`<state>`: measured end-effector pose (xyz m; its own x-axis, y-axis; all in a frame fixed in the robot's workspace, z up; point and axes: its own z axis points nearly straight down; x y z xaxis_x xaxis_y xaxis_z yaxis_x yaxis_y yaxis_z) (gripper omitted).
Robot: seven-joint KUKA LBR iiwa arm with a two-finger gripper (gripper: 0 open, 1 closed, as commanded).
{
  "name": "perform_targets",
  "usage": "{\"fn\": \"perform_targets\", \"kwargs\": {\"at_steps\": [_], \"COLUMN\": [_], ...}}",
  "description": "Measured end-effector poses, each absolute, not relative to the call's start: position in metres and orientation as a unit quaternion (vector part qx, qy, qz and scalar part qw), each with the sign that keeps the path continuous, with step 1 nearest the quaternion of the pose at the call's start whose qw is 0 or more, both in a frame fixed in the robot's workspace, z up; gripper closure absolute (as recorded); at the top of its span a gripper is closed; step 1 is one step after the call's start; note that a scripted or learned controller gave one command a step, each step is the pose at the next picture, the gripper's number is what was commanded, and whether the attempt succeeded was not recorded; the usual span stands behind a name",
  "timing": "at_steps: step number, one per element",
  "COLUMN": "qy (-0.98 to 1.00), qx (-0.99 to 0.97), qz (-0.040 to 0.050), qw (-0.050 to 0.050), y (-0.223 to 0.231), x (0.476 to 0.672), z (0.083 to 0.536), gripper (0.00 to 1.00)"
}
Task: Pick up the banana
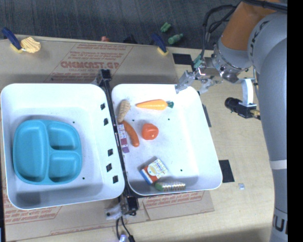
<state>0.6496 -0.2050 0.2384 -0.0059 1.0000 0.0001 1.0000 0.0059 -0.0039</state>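
Gripper (191, 86): jaws are seen spread apart, with nothing between them. It hangs over the far right corner of the right bin (208, 150), about at the rim.

Which item is the banana cannot be told for sure, so its place and heading are given only for the closest match in shape.

- Nearest to the jaws, just left and slightly toward the viewer: a carrot (151, 104). Its long axis runs across the view, green top toward the jaws, tip pointing away to the left.
- Further left of the jaws, against the bin's left wall: a tan ridged piece (123, 110), the closest match. Its long axis runs roughly far-to-near, the far end tipped slightly toward the jaws. It lies apart from the carrot.
- Left of the jaws and nearer the viewer: a red tomato (150, 131), with an orange sausage-shaped piece (131, 134) just beyond it, lying diagonal.
- Well toward the viewer from the jaws, at the near wall: a small carton (154, 170) and, touching or just beside it, a green-yellow oblong (170, 186) lying across the view.
- Farthest from the jaws: the left bin (20, 97), holding a blue divided tray (46, 151).
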Motion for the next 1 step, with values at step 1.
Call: {"fn": "perform_targets", "kwargs": {"at_steps": [1], "qy": [-0.753], "qx": [-0.658], "qz": [0.0008], "qw": [0.000], "y": [-0.1403], "x": [0.6362], "z": [0.0913], "gripper": [0.00]}}
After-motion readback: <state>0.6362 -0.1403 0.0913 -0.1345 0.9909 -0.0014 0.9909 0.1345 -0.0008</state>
